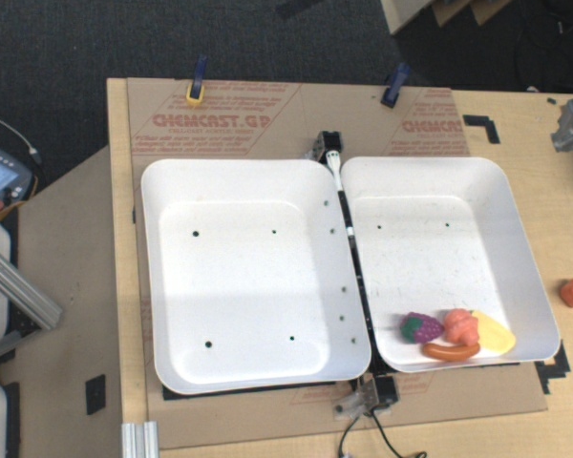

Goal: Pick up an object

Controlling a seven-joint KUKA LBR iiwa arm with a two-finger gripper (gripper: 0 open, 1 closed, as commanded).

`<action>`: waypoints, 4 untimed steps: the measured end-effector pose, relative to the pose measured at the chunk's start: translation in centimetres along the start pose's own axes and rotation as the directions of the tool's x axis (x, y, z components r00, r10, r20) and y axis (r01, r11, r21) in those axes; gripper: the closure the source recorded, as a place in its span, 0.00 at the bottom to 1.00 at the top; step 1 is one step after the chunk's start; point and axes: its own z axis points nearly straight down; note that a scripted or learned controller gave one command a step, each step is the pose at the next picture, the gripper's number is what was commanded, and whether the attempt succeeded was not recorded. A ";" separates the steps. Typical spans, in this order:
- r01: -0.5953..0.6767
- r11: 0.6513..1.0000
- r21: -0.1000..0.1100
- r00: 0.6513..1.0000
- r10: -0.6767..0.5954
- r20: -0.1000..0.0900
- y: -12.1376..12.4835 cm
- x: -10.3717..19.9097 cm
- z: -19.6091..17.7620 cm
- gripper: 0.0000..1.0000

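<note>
1. Two white bins sat side by side: left bin (239, 275), right bin (439, 256).
2. Toys clustered at the right bin's five o'clock corner: grapes (421, 327), sausage (451, 351), a pink piece (462, 325), a yellow piece (497, 335), all touching.
3. The gripper's state could not be told.

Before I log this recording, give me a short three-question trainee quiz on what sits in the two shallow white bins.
1. True or false: the small purple toy fruit lies in the right-hand white bin.
2. Multiple choice: where in that bin are the toys clustered? A) far corner near the blue clamp B) centre C) near corner, towards the camera.
3. Fill in: the orange sausage-shaped toy lies closest to the bin's ____ rim.

Key: 1 true. 2 C; the purple fruit, the pink-red lumpy toy, the yellow flat piece and the sausage bunch together there. 3 near.
</note>
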 end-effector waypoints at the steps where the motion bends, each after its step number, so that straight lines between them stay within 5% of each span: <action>1: -0.002 1.000 0.025 1.000 0.002 -0.015 0.1 2.9 6.6 1.00; 4: -0.001 1.000 0.009 1.000 0.002 -0.007 0.4 2.8 3.2 1.00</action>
